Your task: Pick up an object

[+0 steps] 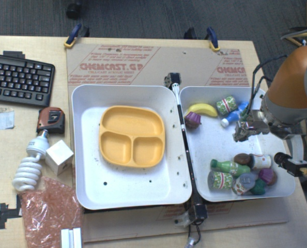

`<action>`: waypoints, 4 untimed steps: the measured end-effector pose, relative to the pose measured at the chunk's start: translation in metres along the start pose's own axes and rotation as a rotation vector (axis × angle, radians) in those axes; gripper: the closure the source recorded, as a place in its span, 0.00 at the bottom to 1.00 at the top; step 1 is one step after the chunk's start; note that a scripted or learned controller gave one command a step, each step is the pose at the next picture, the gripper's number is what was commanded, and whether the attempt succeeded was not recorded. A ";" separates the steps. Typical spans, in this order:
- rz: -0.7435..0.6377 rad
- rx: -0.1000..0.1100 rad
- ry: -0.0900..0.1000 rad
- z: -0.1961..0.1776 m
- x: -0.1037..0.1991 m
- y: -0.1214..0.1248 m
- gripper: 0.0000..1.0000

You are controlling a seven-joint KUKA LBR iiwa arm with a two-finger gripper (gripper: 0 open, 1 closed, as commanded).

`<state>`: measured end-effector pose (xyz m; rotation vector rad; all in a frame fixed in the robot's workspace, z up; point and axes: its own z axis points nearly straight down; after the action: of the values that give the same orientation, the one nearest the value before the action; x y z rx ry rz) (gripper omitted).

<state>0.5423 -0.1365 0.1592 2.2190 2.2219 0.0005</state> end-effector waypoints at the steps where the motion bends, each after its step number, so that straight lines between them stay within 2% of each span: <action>1: -0.001 0.000 0.000 0.003 0.013 0.019 1.00; 2: -0.004 -0.002 -0.001 -0.007 0.012 0.020 1.00; 3: -0.004 -0.002 -0.001 -0.007 0.012 0.020 0.00; 4: 0.003 0.001 0.001 0.067 -0.001 -0.016 0.00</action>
<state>0.5259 -0.1380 0.0924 2.2230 2.2198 0.0000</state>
